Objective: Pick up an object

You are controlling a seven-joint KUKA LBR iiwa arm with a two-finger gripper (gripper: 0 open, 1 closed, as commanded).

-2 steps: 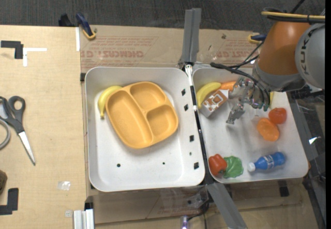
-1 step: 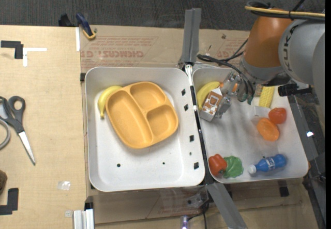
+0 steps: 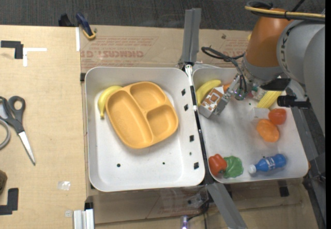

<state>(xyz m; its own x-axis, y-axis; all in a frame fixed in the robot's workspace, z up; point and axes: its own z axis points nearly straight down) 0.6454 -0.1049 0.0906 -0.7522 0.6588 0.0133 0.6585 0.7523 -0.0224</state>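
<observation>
My gripper [image 3: 231, 94] hangs low over the back of the right bin [image 3: 243, 135]. Its tip is right next to a small brown and white box [image 3: 211, 104], which lies tilted on the bin floor; I cannot tell whether they touch. A banana [image 3: 206, 88] lies just behind the box, by the bin's left wall. Partly hidden under the wrist is a yellow ridged item [image 3: 269, 98]. Further forward are a red-orange fruit [image 3: 277, 116] and an orange ball [image 3: 268, 131]. Along the front wall lie a blue bottle [image 3: 269, 164], a green piece [image 3: 234, 167] and a red piece [image 3: 216, 163].
In the left bin [image 3: 139, 171] a yellow divided plate [image 3: 142, 114] lies with a second banana [image 3: 105, 98] tucked behind its left edge. Scissors [image 3: 18, 124] lie on the wooden bench at far left. The grey and orange arm [image 3: 269, 42] covers the back right corner.
</observation>
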